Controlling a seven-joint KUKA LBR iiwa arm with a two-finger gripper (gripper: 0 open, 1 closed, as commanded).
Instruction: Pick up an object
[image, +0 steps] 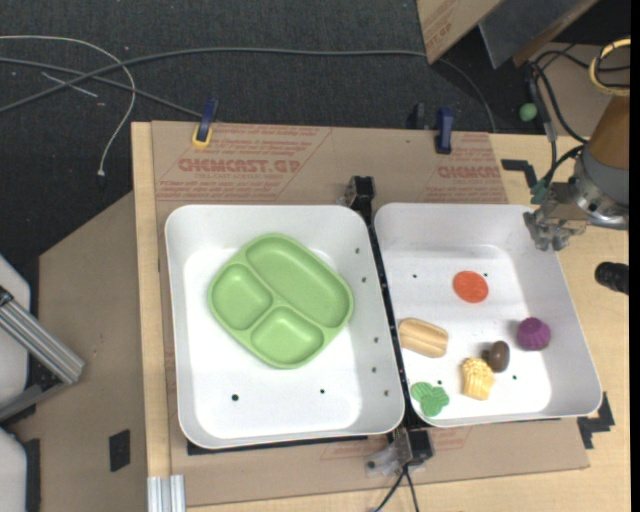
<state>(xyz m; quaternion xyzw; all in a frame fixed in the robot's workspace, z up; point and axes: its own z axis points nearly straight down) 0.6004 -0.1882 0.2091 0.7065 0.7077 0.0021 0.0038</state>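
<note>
The gripper (551, 232) is seen at the far right corner of the right bin (400, 240), over its rim; whether its tips are spread or pressed together cannot be told from this angle, and nothing is seen pinched there.

Candidate objects all lie in the right bin, toward the camera and to the image-left of the gripper; counted, six small toy foods: one orange-red round piece (471, 287), nearest the gripper; one purple ball-like piece (533, 333), close to the bin's right wall, almost straight below the gripper in the picture; one tan bread-like roll (423, 337), further left; one dark brown piece (497, 354) touching or just beside one yellow corn-like piece (477, 379); one green leafy piece (431, 399), farthest off at the near rim.

Handling, judged only: all look light, hollow plastic, stiff, smooth and likely slippery; not fragile; round ones may roll or squirt out when pinched off-centre. The orange-red piece stands apart from the rest, so it is judged the easiest target; it should be taken across its middle. The brown and yellow pair is crowded; a pinch there risks nudging both.

One green divided plate (281, 300), three compartments, lies in the left bin (190, 300), well apart from the gripper; two bins counted; two clamps at the board's far edge.
</note>
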